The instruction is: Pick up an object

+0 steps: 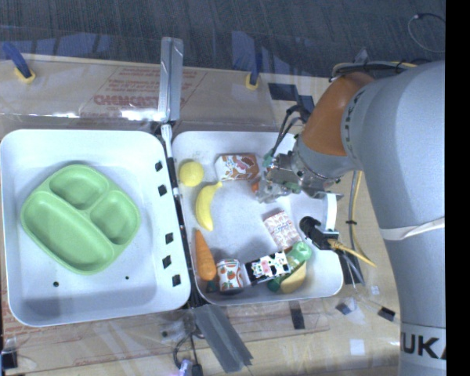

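Camera view: our grey arm (392, 155) reaches over the right bin (329, 288), beside the left bin's green tray (78, 218).
Our gripper (278, 180) hovers near the far edge; the small packet (280, 228) lies just nearward, its long axis toward the near-right corner. Whether we grip anything, we cannot tell.

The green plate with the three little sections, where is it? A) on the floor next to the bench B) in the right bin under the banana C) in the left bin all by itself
C: the green plate lies alone in the left bin, while the banana is in the right bin.
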Tool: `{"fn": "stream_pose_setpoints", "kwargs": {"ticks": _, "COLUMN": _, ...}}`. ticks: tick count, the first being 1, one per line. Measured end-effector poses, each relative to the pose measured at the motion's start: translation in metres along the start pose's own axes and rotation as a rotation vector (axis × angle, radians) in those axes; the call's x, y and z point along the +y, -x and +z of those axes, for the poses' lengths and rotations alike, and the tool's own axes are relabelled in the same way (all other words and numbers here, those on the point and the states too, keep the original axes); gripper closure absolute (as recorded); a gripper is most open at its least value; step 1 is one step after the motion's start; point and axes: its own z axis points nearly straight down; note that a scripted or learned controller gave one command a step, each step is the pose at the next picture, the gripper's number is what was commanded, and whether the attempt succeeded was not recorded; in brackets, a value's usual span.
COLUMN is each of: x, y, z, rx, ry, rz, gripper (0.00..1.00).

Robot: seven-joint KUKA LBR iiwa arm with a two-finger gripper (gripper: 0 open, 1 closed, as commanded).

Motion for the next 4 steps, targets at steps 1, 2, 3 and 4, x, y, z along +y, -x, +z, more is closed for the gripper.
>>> {"fn": "stream_pose_setpoints", "kwargs": {"ticks": 1, "x": -0.007, "y": -0.008, "z": -0.034, "rx": -0.002, "ry": 0.008, "rz": -0.046, "gripper": 1.0}}
{"fn": "stream_pose_setpoints", "kwargs": {"ticks": 2, "x": -0.007, "y": -0.008, "z": -0.034, "rx": -0.002, "ry": 0.007, "rz": -0.046, "gripper": 0.0}}
{"fn": "stream_pose_setpoints", "kwargs": {"ticks": 3, "x": 0.045, "y": -0.012, "z": -0.003, "rx": -0.004, "ry": -0.023, "rz": -0.007, "gripper": 0.0}}
{"fn": "stream_pose_setpoints", "kwargs": {"ticks": 4, "x": 0.046, "y": -0.016, "z": -0.013, "rx": 0.001, "ry": -0.027, "rz": -0.015, "gripper": 1.0}}
